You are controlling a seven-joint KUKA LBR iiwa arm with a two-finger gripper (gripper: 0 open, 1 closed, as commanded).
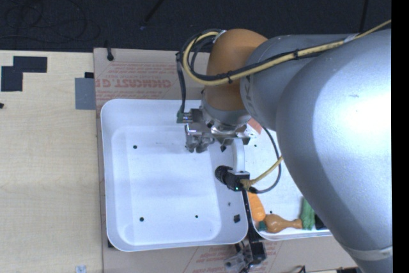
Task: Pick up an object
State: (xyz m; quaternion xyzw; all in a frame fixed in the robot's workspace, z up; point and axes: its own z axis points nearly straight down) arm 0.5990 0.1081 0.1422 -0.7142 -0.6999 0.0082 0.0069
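My gripper (199, 145) hangs below the orange wrist band (231, 67), over the far right part of the left white bin (115, 137), close to the wall between the two bins. In the right bin (281, 234), near its front left corner, lie an orange carrot-shaped object (255, 206), a tan pear-shaped object (281, 223) and a green object (307, 214). A small red-orange piece (254, 126) peeks out beside the wrist. The grey arm hides most of the right bin.
The big grey arm (332, 137) covers the right side of the view. A black cable plug (227, 177) hangs by the bins' shared wall. A cardboard sheet (137, 77) lies under the bins, on a wooden bench (45, 156).
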